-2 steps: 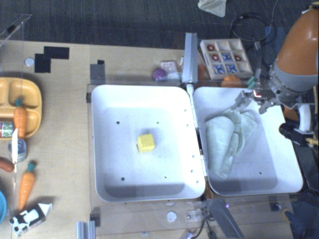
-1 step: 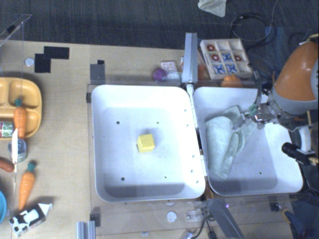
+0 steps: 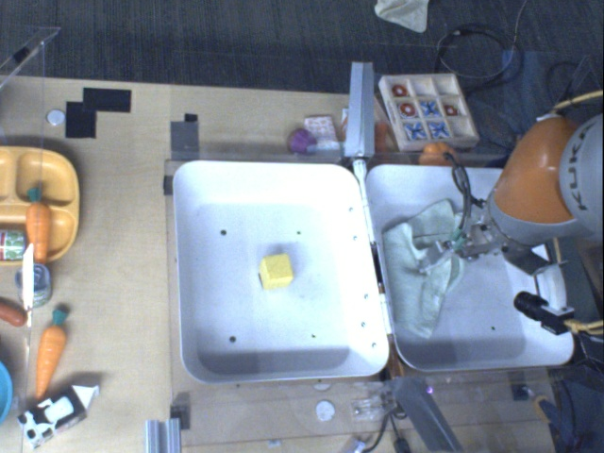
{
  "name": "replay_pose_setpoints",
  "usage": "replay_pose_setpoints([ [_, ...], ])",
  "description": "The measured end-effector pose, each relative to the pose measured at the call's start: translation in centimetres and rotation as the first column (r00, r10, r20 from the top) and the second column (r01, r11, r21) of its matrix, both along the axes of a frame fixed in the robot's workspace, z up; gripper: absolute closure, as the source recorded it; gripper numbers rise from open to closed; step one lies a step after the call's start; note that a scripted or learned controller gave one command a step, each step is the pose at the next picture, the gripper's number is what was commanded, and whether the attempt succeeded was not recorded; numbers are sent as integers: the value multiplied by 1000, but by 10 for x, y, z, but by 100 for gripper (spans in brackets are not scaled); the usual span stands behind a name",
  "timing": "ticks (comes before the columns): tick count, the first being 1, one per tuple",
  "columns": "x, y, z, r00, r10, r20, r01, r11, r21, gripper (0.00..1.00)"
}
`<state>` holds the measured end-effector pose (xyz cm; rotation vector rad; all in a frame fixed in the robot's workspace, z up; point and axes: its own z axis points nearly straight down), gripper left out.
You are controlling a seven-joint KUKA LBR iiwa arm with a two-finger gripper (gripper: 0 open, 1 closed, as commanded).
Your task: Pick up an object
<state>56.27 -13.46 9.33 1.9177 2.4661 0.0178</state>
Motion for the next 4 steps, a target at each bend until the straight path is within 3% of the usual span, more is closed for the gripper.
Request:
replay_pose_setpoints([
  [1, 4, 1, 14, 1000, 1, 13, -1, 1000, -2, 100],
  [2, 69, -2, 96, 993, 118, -12, -118, 993, -1, 100],
  [3, 85, -62, 115, 975, 221, -10, -221, 975, -5, 100],
  [4, 106, 44, 96, 937, 349, -15, -349, 937, 0, 100],
])
